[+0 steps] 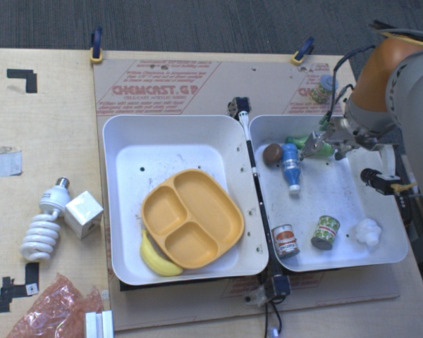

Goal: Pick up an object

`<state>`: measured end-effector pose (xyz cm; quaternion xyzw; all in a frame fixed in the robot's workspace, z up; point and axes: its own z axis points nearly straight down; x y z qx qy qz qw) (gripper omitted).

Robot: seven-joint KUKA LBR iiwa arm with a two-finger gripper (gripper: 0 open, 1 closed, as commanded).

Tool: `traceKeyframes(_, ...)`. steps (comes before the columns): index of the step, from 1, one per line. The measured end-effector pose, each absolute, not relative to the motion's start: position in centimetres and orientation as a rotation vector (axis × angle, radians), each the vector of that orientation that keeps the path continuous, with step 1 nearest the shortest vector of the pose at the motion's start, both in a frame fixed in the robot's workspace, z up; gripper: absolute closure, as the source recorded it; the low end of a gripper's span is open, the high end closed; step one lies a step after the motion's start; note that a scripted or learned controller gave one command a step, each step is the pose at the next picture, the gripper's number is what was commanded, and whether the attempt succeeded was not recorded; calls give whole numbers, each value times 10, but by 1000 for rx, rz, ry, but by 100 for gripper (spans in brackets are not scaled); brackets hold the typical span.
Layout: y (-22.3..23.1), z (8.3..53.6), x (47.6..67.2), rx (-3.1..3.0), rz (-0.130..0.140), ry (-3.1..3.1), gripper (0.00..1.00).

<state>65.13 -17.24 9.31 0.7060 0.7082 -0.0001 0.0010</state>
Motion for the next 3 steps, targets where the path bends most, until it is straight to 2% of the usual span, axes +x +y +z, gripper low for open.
traceKeyframes(1, -182, 93, 659, 2216, 0, 2223, 0)
traceKeyframes(2, -182, 102, 658, 2217, -11, 2229, 100)
traceKeyframes(3, -182, 102, 658, 2217, -11, 2229, 0)
